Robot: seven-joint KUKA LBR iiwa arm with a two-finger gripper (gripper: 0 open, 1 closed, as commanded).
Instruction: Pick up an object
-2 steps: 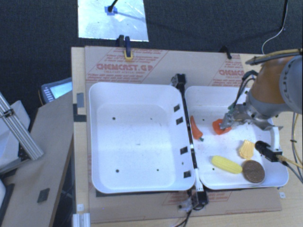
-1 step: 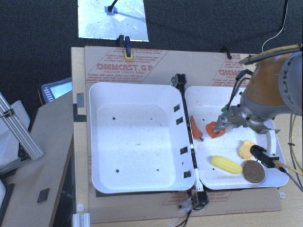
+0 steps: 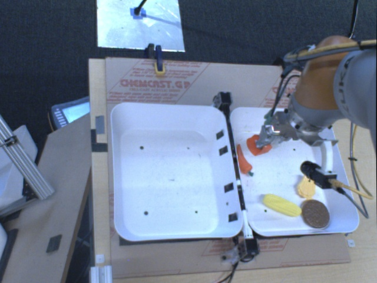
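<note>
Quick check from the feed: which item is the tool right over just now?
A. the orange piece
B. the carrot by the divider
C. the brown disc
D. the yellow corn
A: the tool sits directly at the orange piece in the right bin, while the corn, brown disc and carrot lie apart from it.

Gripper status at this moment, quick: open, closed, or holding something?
Gripper: cannot be told; it sits low in the right bin, right at the orange object, with no visible grasp.
</note>
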